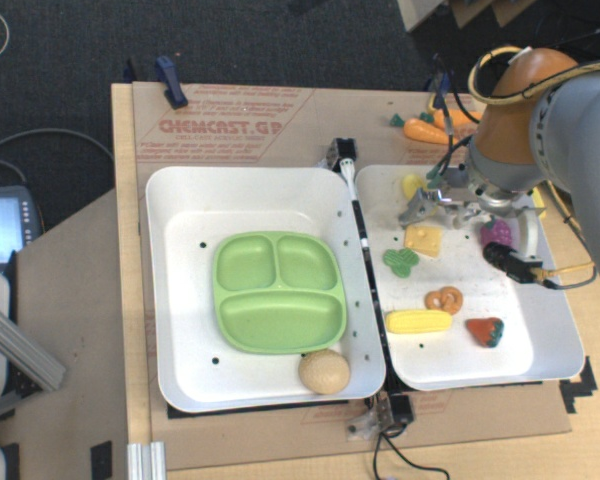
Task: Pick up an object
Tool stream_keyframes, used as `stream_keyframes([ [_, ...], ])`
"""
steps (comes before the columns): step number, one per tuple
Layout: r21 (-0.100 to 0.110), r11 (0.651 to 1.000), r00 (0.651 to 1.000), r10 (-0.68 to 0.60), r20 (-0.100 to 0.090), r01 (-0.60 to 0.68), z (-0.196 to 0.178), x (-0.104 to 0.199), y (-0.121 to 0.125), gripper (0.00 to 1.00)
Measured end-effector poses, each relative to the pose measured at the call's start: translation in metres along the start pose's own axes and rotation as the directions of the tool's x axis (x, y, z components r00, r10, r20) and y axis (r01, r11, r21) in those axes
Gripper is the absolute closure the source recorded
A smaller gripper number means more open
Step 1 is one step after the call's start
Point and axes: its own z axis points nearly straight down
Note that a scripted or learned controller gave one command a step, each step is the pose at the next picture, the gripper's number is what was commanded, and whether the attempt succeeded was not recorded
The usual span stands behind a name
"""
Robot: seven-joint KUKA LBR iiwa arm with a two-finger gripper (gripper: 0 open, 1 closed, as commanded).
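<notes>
The grey arm reaches in from the right, its end effector (427,206) seemingly angled low.

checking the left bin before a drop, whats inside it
The left bin holds a green divided plate lying flat and a tan ball at its near edge, touching the plate's rim. Whatever bin floor lies beneath the plate is covered.

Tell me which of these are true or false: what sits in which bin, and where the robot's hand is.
1. The green divided plate lies in the left bin. True.
2. The tan ball rests in the plate's middle. False: it sits beside the plate's near edge.
3. The hand hangs over the right bin. True.
4. The pretzel and corn cob lie in the left bin. False: both lie in the right bin.
5. The strawberry sits on the plate. False: it lies in the right bin.
</notes>
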Motion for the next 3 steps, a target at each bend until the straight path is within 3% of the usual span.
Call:
stream_keyframes([
  [1,0.013,1.000,1.000,0.001,-0.002,-0.001,0.006,0.022,-0.036,0.00],
  [2,0.000,1.000,1.000,-0.002,0.003,0.002,-0.045,0.005,0.004,0.00],
  [3,0.015,1.000,1.000,0.002,-0.001,-0.002,0.009,-0.004,-0.016,0.00],
])
